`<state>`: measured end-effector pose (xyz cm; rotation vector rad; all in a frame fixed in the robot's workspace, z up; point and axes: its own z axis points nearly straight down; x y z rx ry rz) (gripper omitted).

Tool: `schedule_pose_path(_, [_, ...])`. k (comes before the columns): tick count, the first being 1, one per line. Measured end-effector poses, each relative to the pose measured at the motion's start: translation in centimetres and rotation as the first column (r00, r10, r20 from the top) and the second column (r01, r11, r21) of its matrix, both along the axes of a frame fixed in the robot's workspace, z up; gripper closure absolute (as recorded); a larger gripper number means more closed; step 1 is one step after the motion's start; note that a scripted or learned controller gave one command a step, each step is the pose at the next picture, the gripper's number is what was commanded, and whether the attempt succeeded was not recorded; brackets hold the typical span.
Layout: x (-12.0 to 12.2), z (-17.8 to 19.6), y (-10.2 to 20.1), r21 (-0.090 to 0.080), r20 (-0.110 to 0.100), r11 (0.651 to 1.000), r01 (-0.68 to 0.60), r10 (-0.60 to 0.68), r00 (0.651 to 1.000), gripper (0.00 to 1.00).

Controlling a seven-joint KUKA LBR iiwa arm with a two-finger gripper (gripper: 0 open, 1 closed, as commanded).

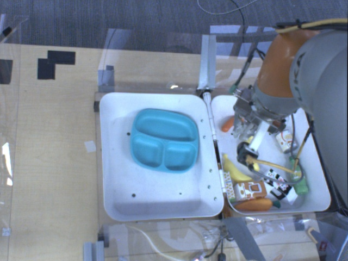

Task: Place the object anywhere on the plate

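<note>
**Arm over cluttered right bin, plate waits to the left**

The grey KUKA arm w/ orange band reaches in from the right, its two-finger gripper [246, 136] lowered over the right shallow white bin [321, 192]. Whether it's open or closed, or has hold of anything, can't be told from this angle. Just near of the gripper lie a yellow banana [237, 170], a brown printed carton [251, 190] and an orange carrot-like piece [253, 204]; a small orange item [228, 124] sits just left of it. Which one is the task's object isn't clear. The turquoise three-compartment plastic plate [163, 140] sits bare in the left white bin [117, 200], well left of the gripper across the divider, long axis approx. left-right. Pick looks not yet done.
</note>
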<state>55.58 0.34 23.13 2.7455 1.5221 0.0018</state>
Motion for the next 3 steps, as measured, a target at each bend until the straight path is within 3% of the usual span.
schedule_pose_path(1, [-3.7, 7.2, -3.1, -0.001, 0.003, 0.950, -0.313, 0.313, 0.950, 1.00])
schedule_pose_path(2, [-1.5, -4.8, 2.8, 0.002, -0.003, 0.968, 0.251, -0.251, 0.968, 1.00])
schedule_pose_path(3, [0.9, 8.9, -1.2, 0.002, 0.002, 0.943, 0.332, -0.332, 0.943, 1.00])
